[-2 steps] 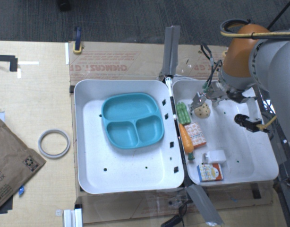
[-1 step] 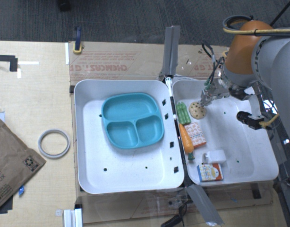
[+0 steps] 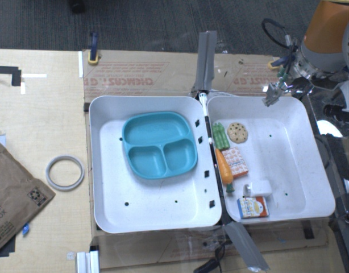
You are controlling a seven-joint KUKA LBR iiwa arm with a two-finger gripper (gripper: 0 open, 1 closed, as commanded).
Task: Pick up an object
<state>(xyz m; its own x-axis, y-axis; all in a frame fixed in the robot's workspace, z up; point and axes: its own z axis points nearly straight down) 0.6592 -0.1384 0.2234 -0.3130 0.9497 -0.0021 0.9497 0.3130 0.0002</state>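
Your risk is crowding: the cookie (image 3: pixel 237 132), green pod (image 3: pixel 220 135), carrot (image 3: pixel 223 166), snack packet (image 3: pixel 236 162) and small carton (image 3: pixel 253 207) bunch against the right bin's (image 3: pixel 299 152) left wall, so a descent may nudge neighbours or strike the wall. The gripper (image 3: pixel 273 94) hangs over that bin's far rim, well apart from them; you cannot tell its opening.
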